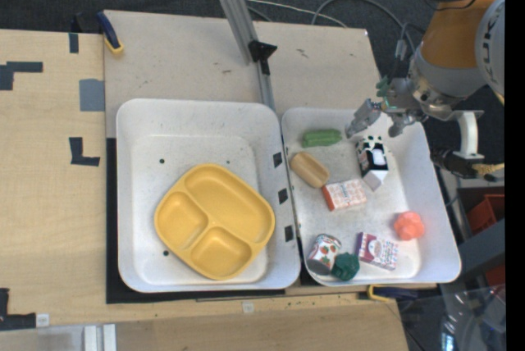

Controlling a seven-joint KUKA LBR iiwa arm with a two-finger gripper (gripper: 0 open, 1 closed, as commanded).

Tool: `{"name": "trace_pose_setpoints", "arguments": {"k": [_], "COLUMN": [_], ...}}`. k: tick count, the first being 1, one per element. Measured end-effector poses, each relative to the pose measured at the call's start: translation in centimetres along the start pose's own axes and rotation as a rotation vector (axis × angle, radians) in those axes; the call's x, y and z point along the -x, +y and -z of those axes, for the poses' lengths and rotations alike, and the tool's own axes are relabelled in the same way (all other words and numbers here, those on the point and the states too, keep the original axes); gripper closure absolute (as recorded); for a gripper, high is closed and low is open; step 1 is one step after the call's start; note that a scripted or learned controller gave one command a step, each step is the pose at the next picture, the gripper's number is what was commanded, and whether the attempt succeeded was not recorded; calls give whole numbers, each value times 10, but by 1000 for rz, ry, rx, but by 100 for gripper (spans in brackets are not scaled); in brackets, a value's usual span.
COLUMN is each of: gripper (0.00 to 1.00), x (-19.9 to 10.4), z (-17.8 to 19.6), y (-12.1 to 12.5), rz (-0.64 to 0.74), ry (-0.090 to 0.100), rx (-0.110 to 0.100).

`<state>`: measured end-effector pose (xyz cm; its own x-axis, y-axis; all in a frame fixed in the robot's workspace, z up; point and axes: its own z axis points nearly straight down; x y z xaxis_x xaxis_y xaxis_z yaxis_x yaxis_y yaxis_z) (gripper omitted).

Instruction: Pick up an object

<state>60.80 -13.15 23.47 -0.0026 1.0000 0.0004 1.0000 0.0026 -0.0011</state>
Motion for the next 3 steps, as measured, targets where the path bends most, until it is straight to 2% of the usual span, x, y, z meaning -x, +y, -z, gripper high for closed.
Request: {"name": "trace_pose_setpoints", "arguments": {"k": [1, 3], "gripper": [0, 0], "x": [0, -4], "z": [0, -91], "y": [0, 2], "rz": [0, -1], "ry": [0, -1], "rx": [0, -5]}}
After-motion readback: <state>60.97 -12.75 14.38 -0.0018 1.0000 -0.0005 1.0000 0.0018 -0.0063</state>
